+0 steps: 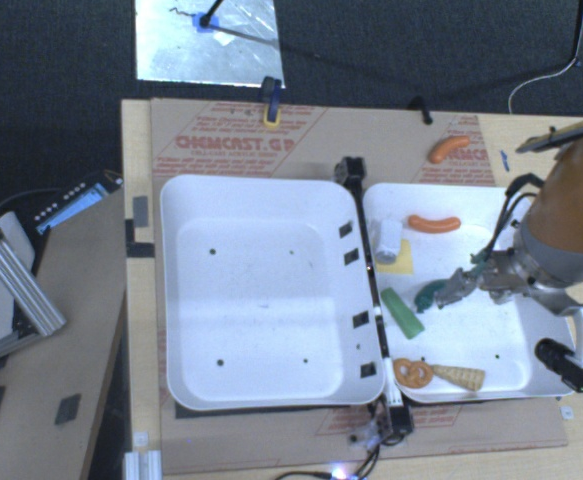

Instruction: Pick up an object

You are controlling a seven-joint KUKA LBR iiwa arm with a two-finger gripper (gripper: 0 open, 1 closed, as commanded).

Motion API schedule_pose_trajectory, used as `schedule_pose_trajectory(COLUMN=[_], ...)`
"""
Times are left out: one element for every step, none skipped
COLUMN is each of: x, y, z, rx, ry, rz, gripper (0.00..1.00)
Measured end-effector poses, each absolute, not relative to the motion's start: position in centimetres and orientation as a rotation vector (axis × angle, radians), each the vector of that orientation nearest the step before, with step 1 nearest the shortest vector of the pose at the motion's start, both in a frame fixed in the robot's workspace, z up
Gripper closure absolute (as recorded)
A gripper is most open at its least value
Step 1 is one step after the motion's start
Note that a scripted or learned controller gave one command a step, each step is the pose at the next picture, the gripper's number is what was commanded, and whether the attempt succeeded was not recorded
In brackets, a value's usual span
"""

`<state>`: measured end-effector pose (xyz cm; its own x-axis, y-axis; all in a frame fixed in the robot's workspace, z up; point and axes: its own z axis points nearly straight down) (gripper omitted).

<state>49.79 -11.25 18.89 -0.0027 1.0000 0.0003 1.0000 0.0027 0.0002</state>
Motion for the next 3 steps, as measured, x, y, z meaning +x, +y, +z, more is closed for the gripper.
schedule_pose_trajectory(x=[49.9, 55.5, 56.3], y=[-11.2, 0.5, 8.8], z=[20.0, 34.5, 42.7], rx=[-2.218, -2.209, -2.209], ry=[-2.229, -2.251, -2.241], rz=[-0.004, -0.030, -0.020], gripper=[1.00, 1.00, 1.00])
